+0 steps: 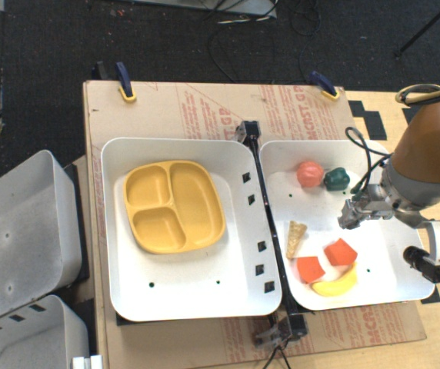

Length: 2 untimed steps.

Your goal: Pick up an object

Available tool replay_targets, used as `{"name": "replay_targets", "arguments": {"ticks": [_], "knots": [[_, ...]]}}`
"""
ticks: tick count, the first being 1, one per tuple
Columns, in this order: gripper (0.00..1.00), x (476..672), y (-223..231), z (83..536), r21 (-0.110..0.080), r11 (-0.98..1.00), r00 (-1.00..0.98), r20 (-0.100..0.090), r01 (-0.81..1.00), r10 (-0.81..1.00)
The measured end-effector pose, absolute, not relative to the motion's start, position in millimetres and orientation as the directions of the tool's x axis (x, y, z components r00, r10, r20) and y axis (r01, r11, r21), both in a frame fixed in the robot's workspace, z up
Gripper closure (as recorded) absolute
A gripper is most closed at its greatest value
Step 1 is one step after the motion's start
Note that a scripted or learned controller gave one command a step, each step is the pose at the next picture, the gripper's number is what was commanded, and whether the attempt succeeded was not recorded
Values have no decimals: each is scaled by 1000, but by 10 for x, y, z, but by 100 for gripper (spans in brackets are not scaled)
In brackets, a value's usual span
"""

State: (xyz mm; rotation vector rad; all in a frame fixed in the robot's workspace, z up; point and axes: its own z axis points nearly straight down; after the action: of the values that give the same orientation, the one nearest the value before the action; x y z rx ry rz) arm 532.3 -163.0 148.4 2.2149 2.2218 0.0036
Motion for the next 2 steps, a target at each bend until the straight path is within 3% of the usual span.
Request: {"name": "replay_targets", "arguments": {"ticks": [2], "knots": [[100,5330,-1665,2565,8,4,-4,-3,1000,1000]]}}
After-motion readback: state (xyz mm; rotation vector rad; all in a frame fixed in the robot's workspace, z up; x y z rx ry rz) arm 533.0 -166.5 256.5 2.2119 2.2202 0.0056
